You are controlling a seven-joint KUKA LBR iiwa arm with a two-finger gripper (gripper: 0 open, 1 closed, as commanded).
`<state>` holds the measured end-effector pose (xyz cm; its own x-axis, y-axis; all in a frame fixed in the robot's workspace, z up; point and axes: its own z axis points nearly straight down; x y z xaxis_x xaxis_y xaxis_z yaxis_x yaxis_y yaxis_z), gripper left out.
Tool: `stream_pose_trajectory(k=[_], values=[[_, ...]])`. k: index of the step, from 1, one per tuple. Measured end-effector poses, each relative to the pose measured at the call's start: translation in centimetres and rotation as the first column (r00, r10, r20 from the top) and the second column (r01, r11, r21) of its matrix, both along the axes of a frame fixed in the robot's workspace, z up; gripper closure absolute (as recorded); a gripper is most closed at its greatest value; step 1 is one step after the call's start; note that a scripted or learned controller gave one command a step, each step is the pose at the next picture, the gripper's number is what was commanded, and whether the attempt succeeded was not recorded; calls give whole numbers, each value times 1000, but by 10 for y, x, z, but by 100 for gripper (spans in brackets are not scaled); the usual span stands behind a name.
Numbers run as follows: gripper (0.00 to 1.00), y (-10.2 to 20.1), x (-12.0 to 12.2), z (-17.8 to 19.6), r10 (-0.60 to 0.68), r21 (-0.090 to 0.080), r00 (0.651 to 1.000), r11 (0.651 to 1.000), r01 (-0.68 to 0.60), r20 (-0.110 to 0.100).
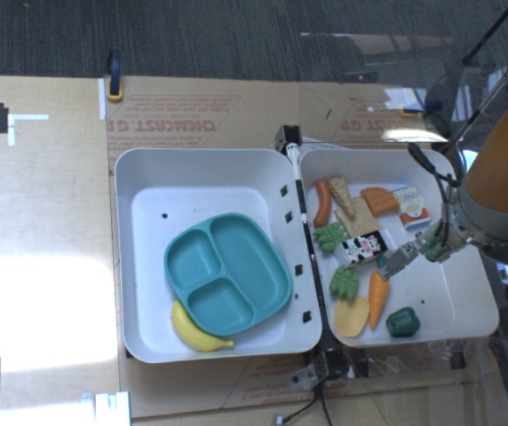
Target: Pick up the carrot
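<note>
Down at the lower right of the frame, the carrot (377,297) lies in the right bin (467,313), between a yellow piece (351,318) and a green pepper (402,322). Just above it and slightly right, the claw (402,260) hangs over the bin floor, close to the carrot's top end; whether it is clenched or released cannot be told. Higher up lie a sausage (323,202) and a bread slice (379,201). Leftward, the left bin (138,238) holds a teal tray (227,273) and a banana (196,331).

Red print on cardboard sheet (176,114) under bins, upside down, not legible.
</note>
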<state>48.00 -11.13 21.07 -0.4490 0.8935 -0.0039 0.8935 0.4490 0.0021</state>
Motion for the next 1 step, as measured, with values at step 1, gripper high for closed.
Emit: stream_pose_trajectory(k=[1], values=[[0,8,-1,-119,-49,2,999,999,49,-1]])
